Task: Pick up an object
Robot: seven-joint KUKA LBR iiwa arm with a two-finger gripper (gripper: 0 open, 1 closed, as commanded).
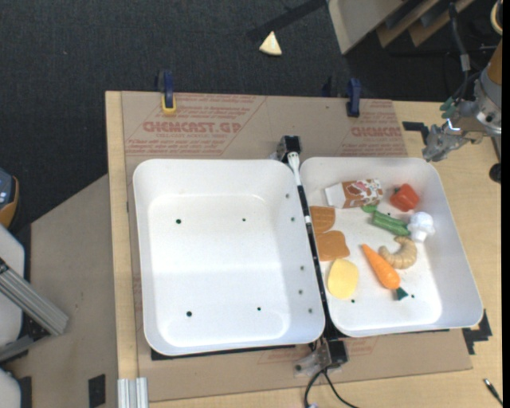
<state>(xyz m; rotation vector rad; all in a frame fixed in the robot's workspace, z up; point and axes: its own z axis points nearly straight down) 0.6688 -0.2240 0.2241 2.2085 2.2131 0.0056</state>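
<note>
A robotics lab: clamped cardboard-covered bench (pixel 239 119), twin white bins (pixel 151 263), loose cabling (pixel 319 382).

So the counter (pixel 239 119) is basically a brown board with faded red lettering printed across the back of it, and two blue clamps (pixel 166 89) are pinning its far edge down. Dark carpet-looking floor (pixel 96 48) is showing behind and off to the left, with a small pale yellow wedge-shaped scrap (pixel 271 44) lying on it. Some tan board or boxes (pixel 382 24) are sitting at the top right. An aluminum rail (pixel 32 299) is poking in at the lower left. Light is falling pretty evenly, no hard shadows.
</note>
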